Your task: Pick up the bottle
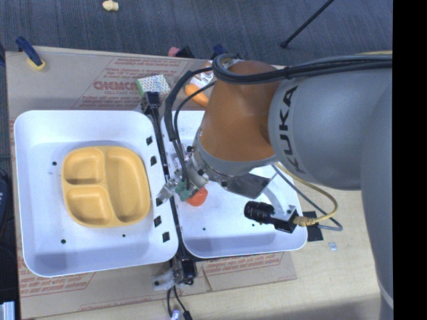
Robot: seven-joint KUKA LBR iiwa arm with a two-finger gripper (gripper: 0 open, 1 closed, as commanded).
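The end effector (179,189) is lowered at the right bin's (220,245) left edge; its finger state cannot be determined. The bottle (196,197), orange-capped, lies just beside it. A yellow divided tray (105,185) occupies the left bin (40,245).

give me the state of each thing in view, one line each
yellow divided plate: lying flat in the left bin, right way up, nothing in its compartments
left bin: holds the plate
right bin: holds a small orange object, arm over it
orange object: resting on the right bin floor beside the gripper, partly hidden
gripper: low in the right bin by the divider
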